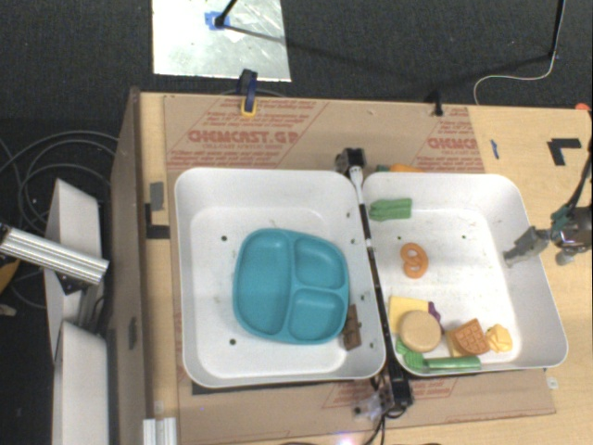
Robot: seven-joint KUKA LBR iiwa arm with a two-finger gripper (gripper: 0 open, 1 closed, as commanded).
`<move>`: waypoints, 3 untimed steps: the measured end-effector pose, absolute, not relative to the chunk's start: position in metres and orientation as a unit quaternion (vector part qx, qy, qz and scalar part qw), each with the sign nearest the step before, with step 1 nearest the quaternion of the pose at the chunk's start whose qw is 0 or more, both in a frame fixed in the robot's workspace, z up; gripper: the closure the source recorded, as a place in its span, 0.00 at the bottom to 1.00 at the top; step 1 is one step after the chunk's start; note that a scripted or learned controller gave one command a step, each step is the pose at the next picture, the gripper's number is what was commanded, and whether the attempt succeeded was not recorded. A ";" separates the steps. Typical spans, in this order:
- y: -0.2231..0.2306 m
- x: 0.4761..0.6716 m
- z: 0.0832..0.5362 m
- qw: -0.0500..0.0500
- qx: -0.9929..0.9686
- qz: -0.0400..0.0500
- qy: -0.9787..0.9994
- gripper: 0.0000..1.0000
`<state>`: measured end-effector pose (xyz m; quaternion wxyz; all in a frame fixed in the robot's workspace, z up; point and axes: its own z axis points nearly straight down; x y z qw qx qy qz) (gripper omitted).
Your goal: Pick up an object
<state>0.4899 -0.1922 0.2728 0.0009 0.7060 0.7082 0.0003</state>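
You have the counter (pixel 519 137) spread across the middle of the frame, topped by a cardboard sheet (pixel 278 133) printed in red with what reads as "CHEMCAST GP", repeated at a slant toward the upper right. Two white bins sit side by side on it. The left bin (pixel 213 202) holds a teal divided plate (pixel 289 286) in its centre and a small brown piece (pixel 352 327) against its right wall. The right bin (pixel 482 202) carries the candidates for picking: a green block (pixel 390 209) in its upper left corner, an orange pretzel-shaped piece (pixel 414 260) near its middle, and a cluster along its lower edge, namely a yellow slice (pixel 406 306), a round tan bun (pixel 420 332), a long green stick (pixel 443 363), a brown waffle piece (pixel 468 338) and a small yellow item (pixel 498 338). The end effector (pixel 521 245) enters at the right edge of the frame, just over the right bin's right rim; it is too small and blurred for you to tell how far open it is, and nothing can be seen in it. Everything pickable lies left of it: the pretzel almost straight left, the cluster down and to the left and probably nearer. The green stick's long axis runs left to right along the bin's lower wall.
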 end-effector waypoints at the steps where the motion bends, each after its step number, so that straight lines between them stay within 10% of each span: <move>1: -0.121 0.559 0.135 -0.003 0.703 0.000 0.712 0.00; 2: -0.090 0.580 0.081 -0.001 0.704 0.000 0.710 0.00; 3: -0.093 0.581 0.095 0.001 0.706 0.001 0.709 1.00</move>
